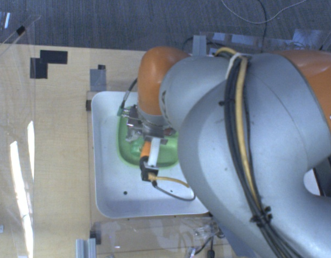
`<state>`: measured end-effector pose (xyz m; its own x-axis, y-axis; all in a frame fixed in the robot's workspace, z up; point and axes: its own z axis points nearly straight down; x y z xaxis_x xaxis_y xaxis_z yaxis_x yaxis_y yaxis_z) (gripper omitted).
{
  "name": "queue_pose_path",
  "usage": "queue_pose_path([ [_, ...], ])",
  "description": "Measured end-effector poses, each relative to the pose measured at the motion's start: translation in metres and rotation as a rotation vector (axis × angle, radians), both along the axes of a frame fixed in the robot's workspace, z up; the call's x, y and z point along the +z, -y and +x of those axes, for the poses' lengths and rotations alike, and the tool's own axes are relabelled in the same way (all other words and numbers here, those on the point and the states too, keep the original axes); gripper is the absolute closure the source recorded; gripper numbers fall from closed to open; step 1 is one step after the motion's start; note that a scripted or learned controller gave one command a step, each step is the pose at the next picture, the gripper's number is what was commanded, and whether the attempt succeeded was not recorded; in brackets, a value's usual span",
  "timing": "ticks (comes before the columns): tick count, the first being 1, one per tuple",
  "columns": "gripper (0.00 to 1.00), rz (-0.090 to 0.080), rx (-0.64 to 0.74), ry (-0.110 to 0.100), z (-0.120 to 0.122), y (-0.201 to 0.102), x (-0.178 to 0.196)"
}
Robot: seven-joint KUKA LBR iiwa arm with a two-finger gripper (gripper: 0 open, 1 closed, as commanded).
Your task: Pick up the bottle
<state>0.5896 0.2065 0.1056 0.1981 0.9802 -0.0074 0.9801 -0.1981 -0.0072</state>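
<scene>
A translucent green bottle (128, 148) lies in the white bin (108, 192), in its middle part. The arm's wrist and gripper (145, 135) sit directly over the bottle and cover most of it. Only the bottle's left side and lower edge show around the gripper. The fingertips are hidden under the wrist.
The big grey arm with its orange band covers the right half of the view and the bin on that side. Bare white floor of the left bin lies in front of and left of the bottle. Black tape marks (45, 62) lie on the wooden bench at far left.
</scene>
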Motion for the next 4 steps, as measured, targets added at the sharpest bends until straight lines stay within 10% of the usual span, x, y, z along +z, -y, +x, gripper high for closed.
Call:
queue_pose_path([
  [1, 0.00, 0.004, 0.001, 0.009, 0.002, -0.002, 0.001],
  [2, 0.00, -0.024, -0.134, -0.117, 0.062, -0.021, -0.014],
  [3, 1.00, -0.036, -0.128, -0.151, 0.056, -0.020, -0.008],
  [4, 1.00, 0.007, -0.614, 0.011, -0.032, 0.012, 0.029],
])
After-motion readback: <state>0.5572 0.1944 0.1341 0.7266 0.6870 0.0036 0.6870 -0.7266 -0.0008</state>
